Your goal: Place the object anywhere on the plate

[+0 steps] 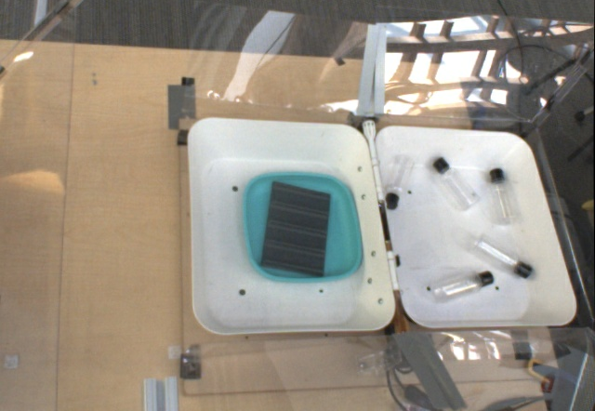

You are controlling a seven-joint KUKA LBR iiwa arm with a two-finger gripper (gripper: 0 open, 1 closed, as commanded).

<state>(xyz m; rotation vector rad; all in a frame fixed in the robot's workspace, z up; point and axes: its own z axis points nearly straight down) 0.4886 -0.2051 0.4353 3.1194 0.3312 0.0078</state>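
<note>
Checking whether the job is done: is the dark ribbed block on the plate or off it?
On it: the block lies flat inside the teal plate.

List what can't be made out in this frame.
- Plate centre, camera view: covered by the dark ribbed block.
- Vials, e.g., camera view: clear bodies fade into the right bin; contents too small to tell.
- Vial by the divider, camera view: outline washed out; only its cap is clear.
- Hardware at bottom right: cut off by the frame edge.
</note>
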